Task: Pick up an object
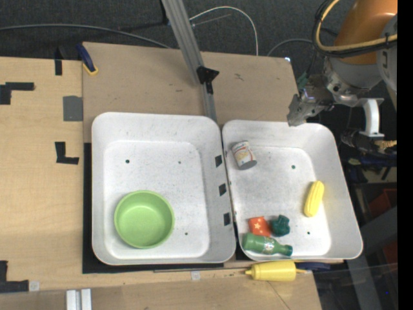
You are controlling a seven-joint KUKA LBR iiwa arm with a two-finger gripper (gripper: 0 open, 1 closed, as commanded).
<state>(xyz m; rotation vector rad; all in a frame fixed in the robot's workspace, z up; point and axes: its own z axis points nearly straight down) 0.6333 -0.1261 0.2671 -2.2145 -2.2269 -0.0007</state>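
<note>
Yellow bottle (273, 271) lies nearest you on the surface (148, 76), just outside the right bin (342, 173).
Your 2 bins: the left bin (155, 124) holds a green bowl (144, 219); the right holds a can (243, 155), banana (313, 198), green bottle (266, 244), orange and teal pieces. The pincer (298, 113) hovers above the right bin's far rim; whether it's wide or narrow, you can't tell.

Gripper (302, 112) hovers over right bin (335, 150) far rim; bin contents — can (243, 154), yellow corn (313, 198), green bottle (266, 244); green bowl (144, 219) in left bin (103, 173).
</note>
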